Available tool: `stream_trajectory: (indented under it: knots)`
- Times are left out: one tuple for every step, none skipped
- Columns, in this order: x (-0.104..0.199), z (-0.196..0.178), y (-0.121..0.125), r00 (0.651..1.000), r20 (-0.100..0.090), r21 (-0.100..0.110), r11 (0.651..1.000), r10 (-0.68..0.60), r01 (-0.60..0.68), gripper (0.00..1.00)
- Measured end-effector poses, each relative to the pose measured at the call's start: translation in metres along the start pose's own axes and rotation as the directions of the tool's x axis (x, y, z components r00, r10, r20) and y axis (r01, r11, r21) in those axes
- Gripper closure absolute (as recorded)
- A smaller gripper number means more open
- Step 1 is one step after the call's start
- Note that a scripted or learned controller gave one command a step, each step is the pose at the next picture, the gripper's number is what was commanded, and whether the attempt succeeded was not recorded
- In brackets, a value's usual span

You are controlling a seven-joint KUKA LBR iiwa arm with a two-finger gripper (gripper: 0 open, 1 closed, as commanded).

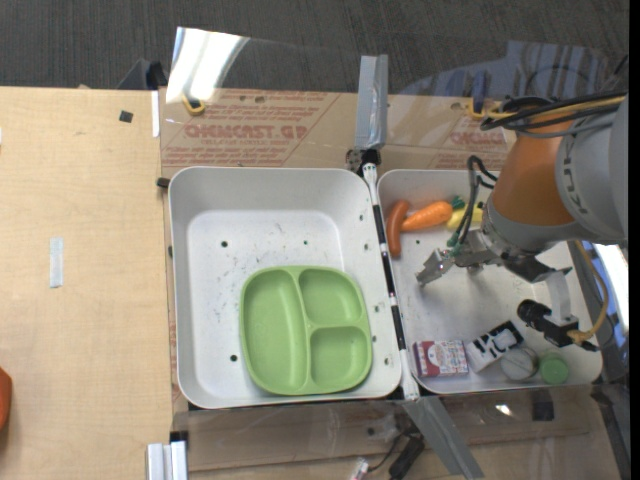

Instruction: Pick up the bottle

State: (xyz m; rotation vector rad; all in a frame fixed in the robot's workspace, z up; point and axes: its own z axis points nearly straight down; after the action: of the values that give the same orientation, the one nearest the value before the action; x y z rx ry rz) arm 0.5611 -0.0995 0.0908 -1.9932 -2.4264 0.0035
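Nearest the camera, at six o'clock of the right shallow white bin (395, 268), lie a small red-and-white carton (441, 358), a black-and-white packet (497, 344) and the clear bottle with a green cap (535, 368), on its side. From the two-finger metal hand (432, 269), hanging spread and grasping nothing over the bin's middle, the bottle sits well apart at four o'clock. At twelve o'clock of the hand lie an orange plastic carrot (427, 215) and a red pepper-like piece (396, 227). At nine o'clock, the left white bin (200, 268) holds a green divided plate (305, 329).
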Motion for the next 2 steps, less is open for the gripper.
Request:
stream_trajectory:
  knots:
    - [-0.109, 0.001, 0.076, 0.999, -0.010, 0.011, 0.999, 0.044, -0.044, 0.00]
    - [-0.018, 0.000, 0.095, 1.000, -0.001, 0.003, 1.000, -0.024, 0.024, 0.00]
